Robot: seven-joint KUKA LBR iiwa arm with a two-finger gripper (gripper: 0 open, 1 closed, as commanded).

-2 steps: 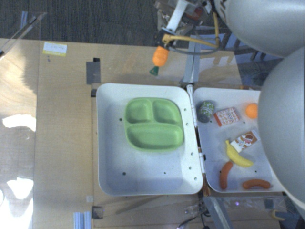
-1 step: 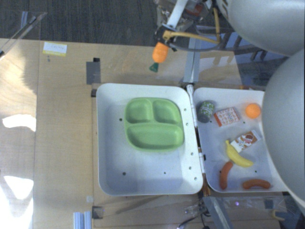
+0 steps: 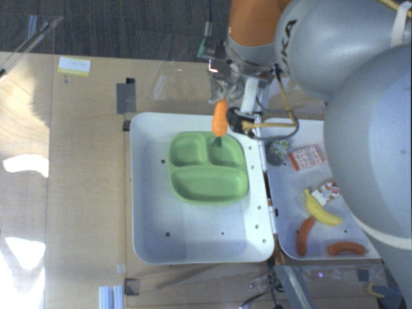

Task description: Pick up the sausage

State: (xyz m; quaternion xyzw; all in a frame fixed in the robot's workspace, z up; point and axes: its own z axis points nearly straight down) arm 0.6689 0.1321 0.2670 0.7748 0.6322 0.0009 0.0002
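Note:
Two reddish sausages lie in the right bin [image 3: 293, 250]: one sausage [image 3: 305, 234] slants near the front left corner, and the other sausage [image 3: 346, 248] lies flat along the front wall. My gripper [image 3: 221, 107] hangs over the back right of the left bin [image 3: 148, 237], far from both sausages. An orange carrot-like piece [image 3: 220, 120] with a dark lower tip hangs upright from the gripper, which is shut on its upper end. The piece hovers above the back right compartment of a green divided plate [image 3: 207, 182].
The right bin also holds a yellow banana [image 3: 320, 212], a grey-green ball [image 3: 279, 150], a red-and-white card [image 3: 306, 156] and a small packet [image 3: 329, 191]. The large grey arm covers the right bin's far side. The ridge between the bins [image 3: 265, 192] runs front to back.

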